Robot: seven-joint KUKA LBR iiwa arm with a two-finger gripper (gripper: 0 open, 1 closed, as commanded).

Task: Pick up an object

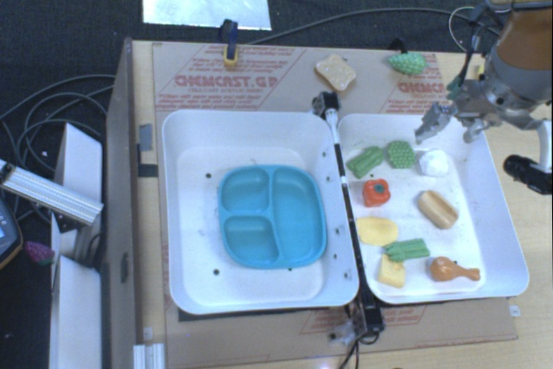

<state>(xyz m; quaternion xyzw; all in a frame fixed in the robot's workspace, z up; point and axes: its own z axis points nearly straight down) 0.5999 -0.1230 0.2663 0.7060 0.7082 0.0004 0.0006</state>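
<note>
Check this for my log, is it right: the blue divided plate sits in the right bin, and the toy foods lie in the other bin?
Not quite. The camera view shows the blue divided plate in the left bin, not the right. The toy foods, such as the hot dog bun and the drumstick, do lie in the other bin.

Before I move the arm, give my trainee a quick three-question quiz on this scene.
1. True or false: the blue divided plate lies in the left bin.
2. Which item lies outside both bins, on the cardboard? A) hot dog bun B) toast slice C) chicken drumstick
3. Fill in: the gripper hovers over the far edge of the ____ bin, with nothing seen between its fingers.

Key: 1 true; 2 B; 3 right.
</note>
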